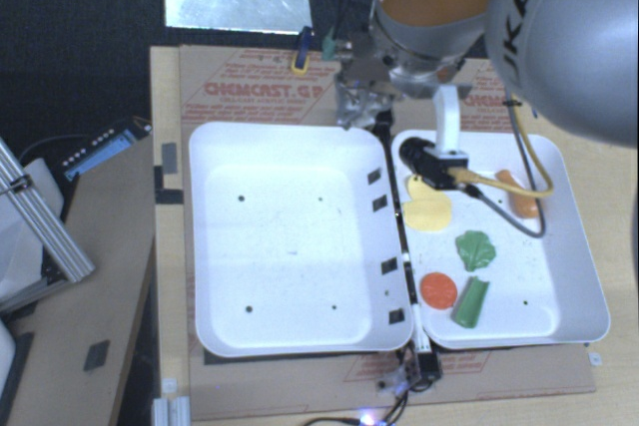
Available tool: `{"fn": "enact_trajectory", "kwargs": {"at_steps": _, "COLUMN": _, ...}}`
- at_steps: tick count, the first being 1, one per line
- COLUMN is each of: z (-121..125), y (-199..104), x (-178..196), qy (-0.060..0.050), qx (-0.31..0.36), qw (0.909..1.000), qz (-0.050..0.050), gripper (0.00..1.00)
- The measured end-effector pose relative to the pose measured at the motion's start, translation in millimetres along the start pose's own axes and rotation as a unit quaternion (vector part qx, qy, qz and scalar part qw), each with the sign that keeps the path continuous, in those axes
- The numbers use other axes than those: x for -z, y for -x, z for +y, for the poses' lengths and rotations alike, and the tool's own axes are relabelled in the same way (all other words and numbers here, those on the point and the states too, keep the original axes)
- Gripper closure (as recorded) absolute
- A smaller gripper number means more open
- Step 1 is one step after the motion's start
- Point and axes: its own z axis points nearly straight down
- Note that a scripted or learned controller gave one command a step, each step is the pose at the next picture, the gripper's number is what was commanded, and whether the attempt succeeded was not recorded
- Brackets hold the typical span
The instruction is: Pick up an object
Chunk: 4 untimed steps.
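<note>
hard to see much of the gripper (361,115) here, the big grey and orange arm (519,5) covers most of it. it sits over the far end of the divider between the 2 bins, and i honestly can't tell if it's open or closed, or has hold of anything.

the pickable stuff is all in the right bin (559,309):
- a flat yellow disc (429,214), far edge hidden under robot hardware
- an orange piece (521,200) near the right wall, partly crossed too, so the shape's unclear
- a ruffled green leafy piece (475,249)
- a flat red-orange disc (438,289)
- a chunky green stick (469,302) just beside that disc, maybe touching

they look like smooth plastic toy food. the left bin (290,244) is glossy white with a few small dark dots. printed cardboard (250,87) lies under both bins.
</note>
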Motion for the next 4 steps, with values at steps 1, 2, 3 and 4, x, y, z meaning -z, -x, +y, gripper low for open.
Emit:
{"fn": "enact_trajectory", "kwargs": {"at_steps": 1, "z": -21.4, "y": -36.0, "x": 5.2, "qy": -0.003, "qx": -0.002, "qw": 1.0000, "qz": -0.002, "gripper": 1.00}}
{"fn": "enact_trajectory", "kwargs": {"at_steps": 2, "z": -77.1, "y": -82.7, "x": 21.8, "qy": -0.004, "qx": -0.001, "qw": 1.0000, "qz": -0.001, "gripper": 1.00}}
{"fn": "enact_trajectory", "kwargs": {"at_steps": 3, "z": -77.1, "y": -86.3, "x": -21.4, "qy": -0.005, "qx": -0.004, "qw": 1.0000, "qz": -0.003, "gripper": 1.00}}
{"fn": "enact_trajectory", "kwargs": {"at_steps": 4, "z": -100.6, "y": -86.0, "x": -35.5, "qy": -0.005, "qx": -0.004, "qw": 1.0000, "qz": -0.003, "gripper": 1.00}}
